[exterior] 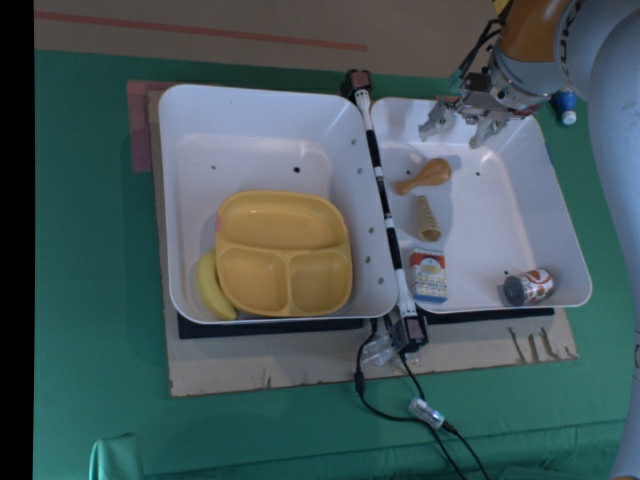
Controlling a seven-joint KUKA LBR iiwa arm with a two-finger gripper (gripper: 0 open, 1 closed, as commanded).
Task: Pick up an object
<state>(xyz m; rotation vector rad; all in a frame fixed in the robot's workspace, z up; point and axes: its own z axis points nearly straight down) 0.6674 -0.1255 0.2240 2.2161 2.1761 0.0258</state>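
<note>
Drumstick [425, 177]: lies in right bin [520, 183], far half, at seven o'clock below my gripper [458, 123]. Fingers apart, holding nothing. Risk: its rounded body rolls aside, and I close on air.

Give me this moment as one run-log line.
end effector: open, above right bin | nearest: drumstick | holding: nothing
</note>
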